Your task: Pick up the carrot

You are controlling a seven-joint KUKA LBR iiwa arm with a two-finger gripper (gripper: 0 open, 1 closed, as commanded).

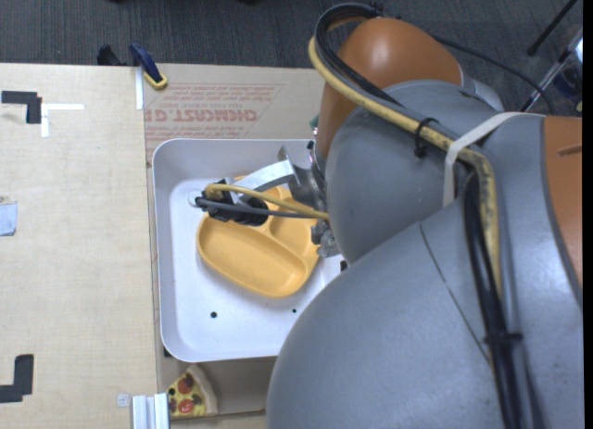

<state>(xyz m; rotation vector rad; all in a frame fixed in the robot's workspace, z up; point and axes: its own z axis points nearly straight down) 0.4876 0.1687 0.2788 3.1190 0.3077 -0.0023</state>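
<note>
A yellow divided plate (255,251) lies in the white bin (176,307), toward its back right. My gripper (313,203) hangs over the plate's right edge, mostly covered by the grey arm (417,260). The arm also hides the right part of this bin and everything further right. I can make out no orange carrot among the parts that are uncovered.
A pizza-slice toy (187,396) lies just outside the bin's front edge. Cardboard with red print (213,107) sits behind the bin. A blue and yellow tool (148,66) rests at the bench's far edge. Bare wooden benchtop (74,233) spreads to the left.
</note>
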